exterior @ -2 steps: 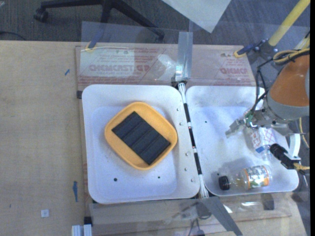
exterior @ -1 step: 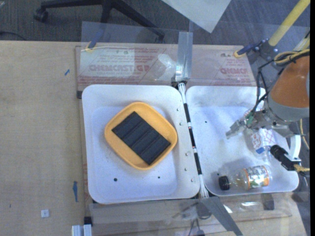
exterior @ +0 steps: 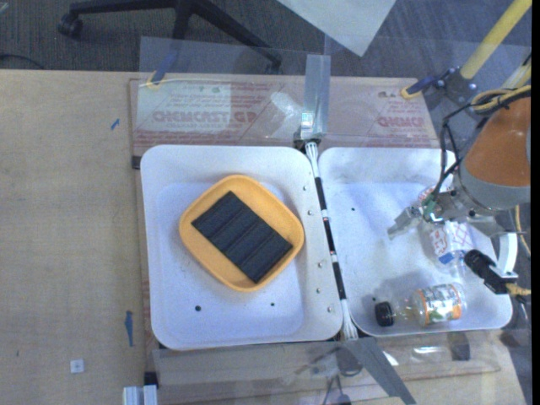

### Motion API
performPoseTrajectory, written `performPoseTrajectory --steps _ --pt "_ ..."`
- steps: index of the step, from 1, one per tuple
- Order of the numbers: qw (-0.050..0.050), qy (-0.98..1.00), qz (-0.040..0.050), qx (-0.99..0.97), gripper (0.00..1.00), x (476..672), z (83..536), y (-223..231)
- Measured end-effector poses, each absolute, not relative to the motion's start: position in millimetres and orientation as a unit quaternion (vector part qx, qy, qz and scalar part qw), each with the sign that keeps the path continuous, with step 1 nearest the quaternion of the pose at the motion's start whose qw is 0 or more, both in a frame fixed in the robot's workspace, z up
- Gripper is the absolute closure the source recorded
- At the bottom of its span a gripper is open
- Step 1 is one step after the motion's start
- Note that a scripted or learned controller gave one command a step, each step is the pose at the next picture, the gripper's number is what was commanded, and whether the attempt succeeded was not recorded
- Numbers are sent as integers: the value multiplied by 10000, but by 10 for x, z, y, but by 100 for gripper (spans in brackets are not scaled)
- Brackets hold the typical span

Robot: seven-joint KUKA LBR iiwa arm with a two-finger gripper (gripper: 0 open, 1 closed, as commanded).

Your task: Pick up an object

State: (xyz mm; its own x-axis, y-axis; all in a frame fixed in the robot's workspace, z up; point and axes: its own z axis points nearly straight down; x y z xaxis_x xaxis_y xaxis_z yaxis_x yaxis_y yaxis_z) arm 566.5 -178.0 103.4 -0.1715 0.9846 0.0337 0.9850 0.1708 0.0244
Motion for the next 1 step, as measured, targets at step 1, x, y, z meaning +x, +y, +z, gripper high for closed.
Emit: performPoseTrajectory --steps 1 --pt "-12 -6938 0 -7202 0 5846 2042 -1611"
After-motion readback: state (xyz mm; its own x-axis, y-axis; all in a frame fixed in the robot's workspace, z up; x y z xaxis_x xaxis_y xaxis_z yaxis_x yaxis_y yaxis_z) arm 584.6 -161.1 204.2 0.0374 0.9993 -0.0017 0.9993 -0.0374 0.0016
